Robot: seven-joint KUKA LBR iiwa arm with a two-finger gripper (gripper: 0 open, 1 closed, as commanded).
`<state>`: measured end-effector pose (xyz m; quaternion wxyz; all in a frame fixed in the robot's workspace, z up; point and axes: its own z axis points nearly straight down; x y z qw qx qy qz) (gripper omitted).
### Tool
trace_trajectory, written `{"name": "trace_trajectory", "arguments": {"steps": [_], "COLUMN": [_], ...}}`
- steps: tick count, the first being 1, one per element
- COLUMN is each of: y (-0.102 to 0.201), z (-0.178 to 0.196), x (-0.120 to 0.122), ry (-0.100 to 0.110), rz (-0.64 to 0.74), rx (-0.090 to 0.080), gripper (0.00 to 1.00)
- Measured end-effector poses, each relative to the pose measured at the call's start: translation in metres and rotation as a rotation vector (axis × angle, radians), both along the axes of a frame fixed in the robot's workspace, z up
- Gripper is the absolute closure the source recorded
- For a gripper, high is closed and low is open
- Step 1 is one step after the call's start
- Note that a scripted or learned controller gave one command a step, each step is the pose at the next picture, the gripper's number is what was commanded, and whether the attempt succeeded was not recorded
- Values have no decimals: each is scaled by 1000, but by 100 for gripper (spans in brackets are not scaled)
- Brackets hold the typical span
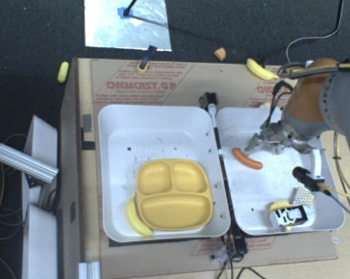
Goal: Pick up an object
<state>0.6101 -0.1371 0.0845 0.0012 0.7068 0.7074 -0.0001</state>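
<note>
The gripper [267,143] is seen low over the upper half of the right bin [253,199]. It is carried by the grey arm [340,103], whose orange band [306,100] is seen just above it. Whether the gripper is released or clenched cannot be told from this slanted view.

A sausage [246,158] is found just beside the gripper, to its lower left, on the floor of the right bin. It is laid at a slant, with its left end higher in the view, near the wall shared by the two bins. Whether it is touched by the gripper cannot be told.

Nearer the lower right corner of the same bin, a black-and-white thing [288,215] with yellow edges is seen. A checkered piece [303,196] is placed just above it.

In the left bin [120,135], a yellow tray [174,193] with three compartments is set toward the lower edge. A banana [135,215] is tucked against the tray's lower left side, partly hidden by it.

Both bins are borne on cardboard [163,85]. A second banana [261,70] is laid on the cardboard above the right bin. A blue and yellow clip [146,57] is seen at the cardboard's top edge. On the dark floor beyond, an orange bit [220,53], a yellow lump [63,71] and a silver sheet [127,16] are scattered well apart.
</note>
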Motion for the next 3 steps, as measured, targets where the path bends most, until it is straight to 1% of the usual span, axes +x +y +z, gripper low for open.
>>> {"name": "trace_trajectory", "arguments": {"steps": [1, 2, 3], "y": [25, 49, 42], "z": [75, 31, 0], "x": [32, 9, -7], "ry": [-4, 1, 1], "rz": [3, 3, 1], "rx": [1, 2, 2], "gripper": [0, 0, 0]}}
